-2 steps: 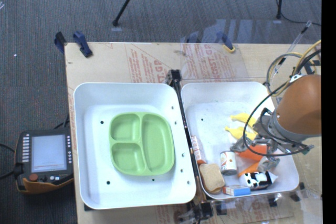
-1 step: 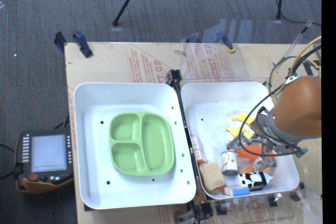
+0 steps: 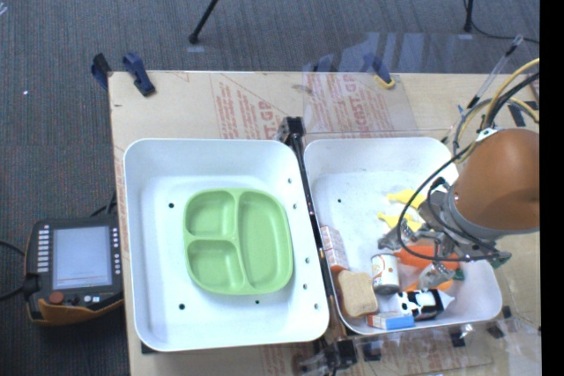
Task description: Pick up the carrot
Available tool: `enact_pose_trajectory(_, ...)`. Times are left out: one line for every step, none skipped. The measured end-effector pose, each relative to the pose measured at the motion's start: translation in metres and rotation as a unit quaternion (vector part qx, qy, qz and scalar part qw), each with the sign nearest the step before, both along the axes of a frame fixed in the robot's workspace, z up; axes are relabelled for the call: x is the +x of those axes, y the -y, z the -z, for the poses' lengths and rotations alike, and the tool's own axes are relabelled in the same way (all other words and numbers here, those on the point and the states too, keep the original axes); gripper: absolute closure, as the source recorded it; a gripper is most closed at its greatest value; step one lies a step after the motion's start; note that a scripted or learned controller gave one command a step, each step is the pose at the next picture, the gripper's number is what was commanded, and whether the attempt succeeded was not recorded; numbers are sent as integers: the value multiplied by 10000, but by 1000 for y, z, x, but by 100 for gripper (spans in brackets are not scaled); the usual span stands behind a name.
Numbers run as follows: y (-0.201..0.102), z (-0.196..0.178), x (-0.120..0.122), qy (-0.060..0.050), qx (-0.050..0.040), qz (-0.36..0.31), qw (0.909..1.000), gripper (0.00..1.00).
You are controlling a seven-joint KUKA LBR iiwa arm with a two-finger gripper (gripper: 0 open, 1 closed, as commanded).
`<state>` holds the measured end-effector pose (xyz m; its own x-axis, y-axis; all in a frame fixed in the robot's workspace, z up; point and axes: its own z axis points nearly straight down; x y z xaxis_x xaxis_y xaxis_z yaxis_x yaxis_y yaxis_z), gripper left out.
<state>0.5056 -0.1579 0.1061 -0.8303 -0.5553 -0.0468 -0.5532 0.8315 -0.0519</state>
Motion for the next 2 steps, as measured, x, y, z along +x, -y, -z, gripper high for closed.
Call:
enact_pose_trajectory(-6,-8,1,33,49,-2,10000,100)
enact_pose_trajectory(14,-38,-8,-311,116,563,9979,100)
